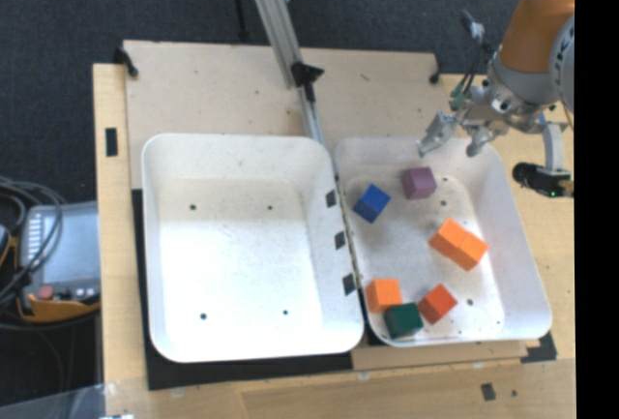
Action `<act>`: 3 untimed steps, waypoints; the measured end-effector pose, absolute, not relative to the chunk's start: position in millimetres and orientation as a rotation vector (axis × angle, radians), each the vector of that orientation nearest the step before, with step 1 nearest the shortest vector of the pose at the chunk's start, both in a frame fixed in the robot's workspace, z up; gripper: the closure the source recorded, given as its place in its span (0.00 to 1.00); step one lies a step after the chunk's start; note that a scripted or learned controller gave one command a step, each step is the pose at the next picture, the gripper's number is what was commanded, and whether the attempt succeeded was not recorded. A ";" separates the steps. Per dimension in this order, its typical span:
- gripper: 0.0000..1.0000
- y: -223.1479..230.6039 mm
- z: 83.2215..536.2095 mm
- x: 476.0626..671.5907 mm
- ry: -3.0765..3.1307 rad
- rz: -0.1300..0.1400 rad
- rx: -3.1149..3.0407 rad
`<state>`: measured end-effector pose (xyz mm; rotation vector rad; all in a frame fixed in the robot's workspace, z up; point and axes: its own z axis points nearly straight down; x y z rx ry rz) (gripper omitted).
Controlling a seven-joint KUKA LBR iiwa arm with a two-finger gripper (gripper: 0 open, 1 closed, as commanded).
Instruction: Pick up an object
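White bins: two shallow bins sit side by side on the wooden bench (213, 98); the left bin (164, 214) and the right bin (517, 253) touch along their inner edges.
Arm: grey with an orange band (538, 20), it reaches in from the right above the far edge of the right bin.
Gripper: the gripper (453, 138) hangs over the far rim of the right bin with its two fingers spread apart and nothing between them.
Purple block: the purple block (418, 183) lies in the far part of the right bin, near the gripper but apart from it.
Blue block: the blue block (370, 203) lies near the bin's left wall, beside the purple block.
Large orange block: the large orange block (458, 244) rests toward the right side of the bin, tilted.
Near corner: a small orange block (384, 293), a green block (403, 318) and a red-orange block (438, 302) cluster together, the green one touching its neighbours.
Metal post: a slanted metal post (276, 15) rises from the bench behind the bins.
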<state>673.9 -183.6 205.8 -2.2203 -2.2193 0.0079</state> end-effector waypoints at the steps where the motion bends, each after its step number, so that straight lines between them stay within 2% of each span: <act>1: 0.00 -178.0 145.4 675.0 -2.225 0.007 -2.214; 2: 0.00 -179.0 95.7 674.8 -2.229 0.005 -2.216; 3: 1.00 -180.4 109.9 676.4 -2.236 0.002 -2.219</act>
